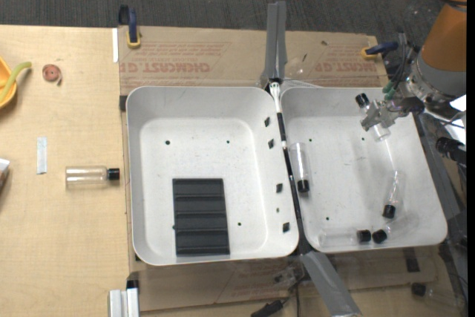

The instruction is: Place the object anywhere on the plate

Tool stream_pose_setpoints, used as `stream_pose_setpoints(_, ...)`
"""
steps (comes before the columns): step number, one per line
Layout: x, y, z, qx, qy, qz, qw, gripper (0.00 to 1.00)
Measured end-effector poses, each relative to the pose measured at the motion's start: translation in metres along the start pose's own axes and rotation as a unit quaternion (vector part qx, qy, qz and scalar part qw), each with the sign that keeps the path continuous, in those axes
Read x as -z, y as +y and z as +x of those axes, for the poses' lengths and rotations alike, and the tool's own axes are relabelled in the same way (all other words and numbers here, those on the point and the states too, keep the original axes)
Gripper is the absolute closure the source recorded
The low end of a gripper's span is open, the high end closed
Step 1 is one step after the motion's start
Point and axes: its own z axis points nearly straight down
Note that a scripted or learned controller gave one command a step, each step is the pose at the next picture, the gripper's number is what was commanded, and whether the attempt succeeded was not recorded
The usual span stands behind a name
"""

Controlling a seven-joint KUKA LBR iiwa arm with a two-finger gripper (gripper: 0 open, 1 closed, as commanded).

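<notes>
The plate [200, 217] is a black ribbed rectangle lying flat in the front middle of the left bin [148, 122]. Several clear vials with black caps lie in the right bin [423, 182]: one [299, 167] along its left wall, one [391, 197] near the right wall, and two [371, 236] at the front edge. My gripper [382, 115] hangs over the right bin's back right corner. A black-capped clear vial [364, 102] shows right at its tip, and whether the vial is gripped is unclear.
The orange-banded arm [449, 37] comes in over the right bin's back right corner. A grey divider [276, 41] stands between the bins. On the wooden bench to the left lie a clear bottle [89, 174], an orange bowl [6, 82] and a small red disc [50, 73].
</notes>
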Motion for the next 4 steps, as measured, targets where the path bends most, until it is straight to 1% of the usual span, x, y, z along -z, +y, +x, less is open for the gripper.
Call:
stream_pose_setpoints(1,0.0,0.0,0.0,0.0,0.0,0.0,1.0,0.0)
stream_pose_setpoints(2,-0.01,0.051,-0.059,0.057,-0.001,0.0,0.9984,0.0)
stream_pose_setpoints(3,0.022,0.05,-0.067,0.106,-0.002,-0.001,0.9944,0.0)
stream_pose_setpoints(4,0.12,0.05,-0.067,0.13,-0.001,0.0,0.9916,0.0)
